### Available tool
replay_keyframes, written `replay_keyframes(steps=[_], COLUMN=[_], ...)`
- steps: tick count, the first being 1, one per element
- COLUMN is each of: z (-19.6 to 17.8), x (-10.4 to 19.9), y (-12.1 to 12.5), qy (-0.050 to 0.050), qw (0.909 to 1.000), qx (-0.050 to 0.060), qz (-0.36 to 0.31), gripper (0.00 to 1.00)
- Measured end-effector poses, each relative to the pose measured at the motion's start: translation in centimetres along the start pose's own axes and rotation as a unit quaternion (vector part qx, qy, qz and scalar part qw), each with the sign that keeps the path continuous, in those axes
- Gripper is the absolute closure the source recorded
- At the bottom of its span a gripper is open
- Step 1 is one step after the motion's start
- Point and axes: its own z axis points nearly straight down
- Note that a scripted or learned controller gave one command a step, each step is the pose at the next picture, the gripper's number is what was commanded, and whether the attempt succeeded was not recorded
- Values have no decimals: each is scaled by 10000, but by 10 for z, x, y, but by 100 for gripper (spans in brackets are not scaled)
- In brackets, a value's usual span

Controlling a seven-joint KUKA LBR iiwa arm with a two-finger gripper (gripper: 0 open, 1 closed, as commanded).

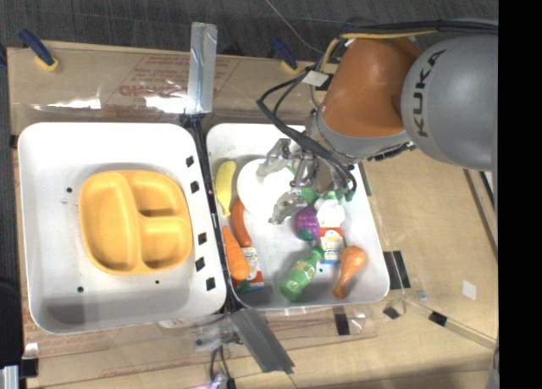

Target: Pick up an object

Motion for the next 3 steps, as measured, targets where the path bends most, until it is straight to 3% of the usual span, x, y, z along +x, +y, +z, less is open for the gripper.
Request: replay_keyframes(steps=[1,2,3], z=[87,75,99], x=[16,-5,7], y=[4,-39,6], qy=[-34,-7,-34], qw=[10000,9973,9894], qx=[5,-14,33], qz=[-6,-739,-1451], gripper=[0,0,0])
